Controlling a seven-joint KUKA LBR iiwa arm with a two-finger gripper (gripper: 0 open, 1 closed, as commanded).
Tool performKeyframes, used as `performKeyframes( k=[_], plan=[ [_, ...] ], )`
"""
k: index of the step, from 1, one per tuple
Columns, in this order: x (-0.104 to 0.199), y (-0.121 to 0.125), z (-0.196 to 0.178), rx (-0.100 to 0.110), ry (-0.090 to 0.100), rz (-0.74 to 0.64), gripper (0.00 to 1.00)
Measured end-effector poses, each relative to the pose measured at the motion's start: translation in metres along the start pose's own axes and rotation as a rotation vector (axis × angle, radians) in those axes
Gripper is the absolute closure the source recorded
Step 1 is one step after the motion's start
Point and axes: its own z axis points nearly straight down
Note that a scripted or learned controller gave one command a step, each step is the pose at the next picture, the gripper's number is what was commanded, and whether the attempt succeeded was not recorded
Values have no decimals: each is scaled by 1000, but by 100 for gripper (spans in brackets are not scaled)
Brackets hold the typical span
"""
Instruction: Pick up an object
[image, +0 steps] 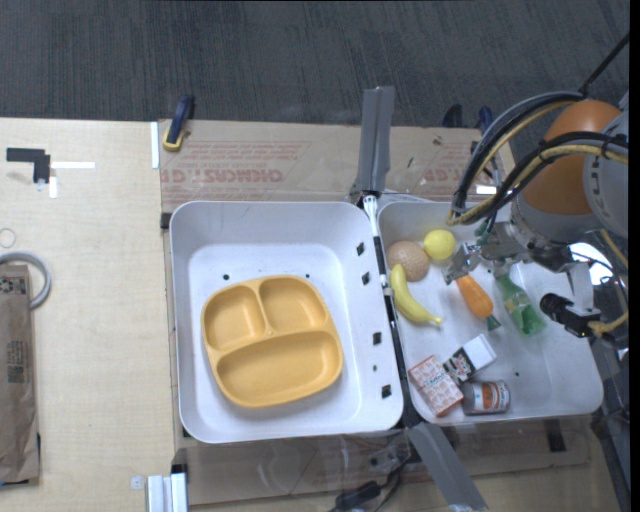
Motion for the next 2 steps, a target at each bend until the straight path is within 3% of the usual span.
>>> performKeyframes(
  k=[1, 2],
  plan=[
    [7, -28, 23, -1, 2, -139, 0],
    [5, -28, 15, -1, 0, -133, 100]
  ],
)
